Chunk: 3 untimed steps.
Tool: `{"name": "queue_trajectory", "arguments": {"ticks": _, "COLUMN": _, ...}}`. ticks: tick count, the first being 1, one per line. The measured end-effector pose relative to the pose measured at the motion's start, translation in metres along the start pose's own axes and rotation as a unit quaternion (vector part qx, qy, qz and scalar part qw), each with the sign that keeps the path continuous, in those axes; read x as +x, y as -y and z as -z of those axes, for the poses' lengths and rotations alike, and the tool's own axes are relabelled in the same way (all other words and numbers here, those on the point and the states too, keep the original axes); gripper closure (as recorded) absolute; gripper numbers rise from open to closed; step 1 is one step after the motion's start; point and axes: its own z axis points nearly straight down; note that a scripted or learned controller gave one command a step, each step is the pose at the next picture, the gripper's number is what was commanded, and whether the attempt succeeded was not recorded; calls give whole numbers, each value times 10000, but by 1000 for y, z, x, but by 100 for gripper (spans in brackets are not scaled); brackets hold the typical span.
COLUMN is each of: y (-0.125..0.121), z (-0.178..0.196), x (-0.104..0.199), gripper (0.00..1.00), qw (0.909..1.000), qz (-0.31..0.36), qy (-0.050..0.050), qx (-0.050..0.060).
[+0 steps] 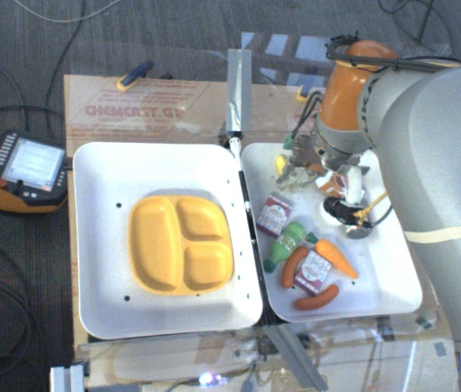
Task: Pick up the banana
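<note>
The grey arm comes in from the right side, and its orange band sits above the wrist, over the far part of the right bin [393, 300]. The gripper [305, 167] is low inside this bin, near the far left corner. From this view I cannot tell if it is open or closed, and I cannot see any object held in it. The banana [280, 165] lies in the same far left corner of the right bin, just beside the gripper on its left. Only a small yellow part of it is visible, and I cannot tell if the gripper touches it. Nearer to the camera, a small red and white carton [273, 216] lies close to the left wall of the bin. A green bottle [285, 244] lies just below it, and an orange sausage [294, 265] is beside the bottle. A carrot [337, 258] lies to the right of these, a second carton [313, 273] is touching it, and a red sausage [316, 299] is near the front edge. The left bin [99, 219] holds a yellow divided tray [183, 243] in its middle. A handheld controller [22, 174] lies on the floor at the left of the bench.
</note>
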Motion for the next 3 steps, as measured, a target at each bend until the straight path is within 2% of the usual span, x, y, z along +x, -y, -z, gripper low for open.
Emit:
{"name": "queue_trajectory", "arguments": {"ticks": 1, "y": 0, "z": 0, "x": 0, "gripper": 0, "qw": 10000, "qz": 0, "qy": 4, "qx": -1}}
{"name": "queue_trajectory", "arguments": {"ticks": 2, "y": -2, "z": -9, "x": -1, "gripper": 0, "qw": 9996, "qz": 275, "qy": -26, "qx": -33}}
{"name": "queue_trajectory", "arguments": {"ticks": 3, "y": -2, "z": 1, "x": -1, "gripper": 100, "qw": 9996, "qz": 276, "qy": -22, "qx": -17}}
